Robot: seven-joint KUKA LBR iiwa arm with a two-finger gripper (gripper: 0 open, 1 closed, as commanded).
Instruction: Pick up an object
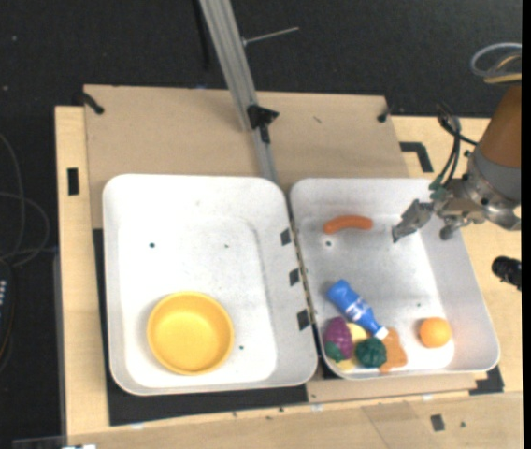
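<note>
The gripper (427,224) hangs over the right bin (452,279) with fingers seemingly spread, nothing between them. An orange sausage (348,224) lies beside the left finger; the blue bottle (355,308) sits farther off.

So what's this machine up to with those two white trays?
A robot arm reaches in from the right, and its hand hangs over the upper part of the right tray with its fingers spread and nothing between them. Its job is to pick something up. In that tray lie an orange sausage, a blue bottle, an orange ball, and a purple piece and a green piece crowded into the lower corner. The left tray holds a yellow bowl.
</note>
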